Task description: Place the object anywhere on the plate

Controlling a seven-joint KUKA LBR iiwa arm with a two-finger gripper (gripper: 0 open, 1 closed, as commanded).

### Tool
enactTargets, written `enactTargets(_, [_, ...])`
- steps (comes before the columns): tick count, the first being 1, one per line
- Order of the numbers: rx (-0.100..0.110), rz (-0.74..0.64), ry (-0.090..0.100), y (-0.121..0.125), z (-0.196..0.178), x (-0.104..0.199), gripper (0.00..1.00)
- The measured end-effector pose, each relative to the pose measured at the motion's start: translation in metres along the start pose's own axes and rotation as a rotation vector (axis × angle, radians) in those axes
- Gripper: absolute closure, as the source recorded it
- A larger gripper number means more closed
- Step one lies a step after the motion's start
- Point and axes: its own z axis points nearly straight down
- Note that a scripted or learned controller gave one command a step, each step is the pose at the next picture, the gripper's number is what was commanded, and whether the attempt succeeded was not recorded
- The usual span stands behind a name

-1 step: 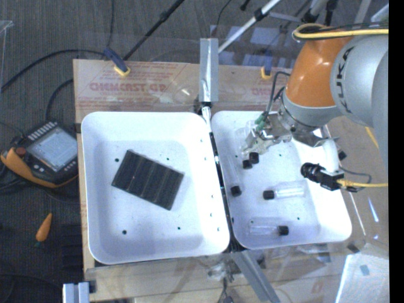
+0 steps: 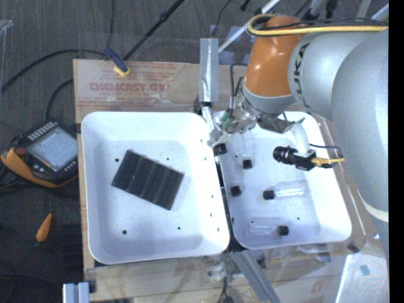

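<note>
The claw (image 2: 219, 131) hangs below the grey arm's orange band (image 2: 271, 55), over the seam between the two bins, at about twelve o'clock on that seam. Glare and clutter there hide whether it is spread or pressed together, and I cannot tell if anything sits in it. The likely objects lie in the shallow white right-hand bin (image 2: 328, 223): a clear plastic vial with a black cap (image 2: 285, 191) near the middle, a second clear capped vial (image 2: 266, 228) towards six o'clock, and a few small black pieces (image 2: 247, 163) scattered towards nine o'clock. The target, a dark ribbed rectangular plate (image 2: 148, 179), lies flat and slightly askew in the middle of the shallow white left-hand bin (image 2: 101, 232), well apart from all of them. The main risk, as I judge it, is a closure on nothing. The vials are transparent and round and lie on their sides, so they could roll away or squirt out under a pinch. A thing carried over the raised rims at the seam could be knocked loose. A vial released onto the ribbed plate may roll along or off it and end on the bare bin floor. The small black pieces are low and may be missed altogether.
</note>
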Motion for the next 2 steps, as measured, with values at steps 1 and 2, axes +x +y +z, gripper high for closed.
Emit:
enactTargets(1, [0.001,-0.018,0.002,-0.032,0.000,0.119,1.00])
enactTargets(2, [0.000,-0.338,0.000,-0.010,-0.029,0.161,1.00])
